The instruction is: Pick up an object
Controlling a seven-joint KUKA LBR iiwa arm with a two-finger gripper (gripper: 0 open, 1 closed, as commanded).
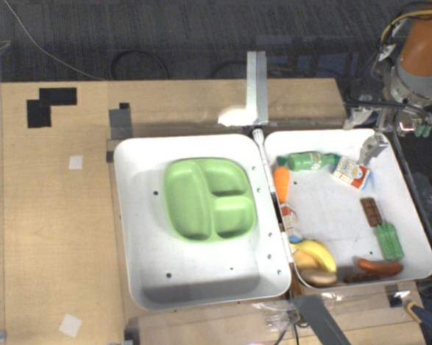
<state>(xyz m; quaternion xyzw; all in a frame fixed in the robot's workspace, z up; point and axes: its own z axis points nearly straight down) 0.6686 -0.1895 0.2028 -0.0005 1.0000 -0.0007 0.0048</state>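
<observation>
Near the right bin's far right corner lay the small carton, its long axis slanting toward the gripper, which hung just beyond and to its right. Whether the jaws stood open could not be told. The green bottle lay beside it.
</observation>
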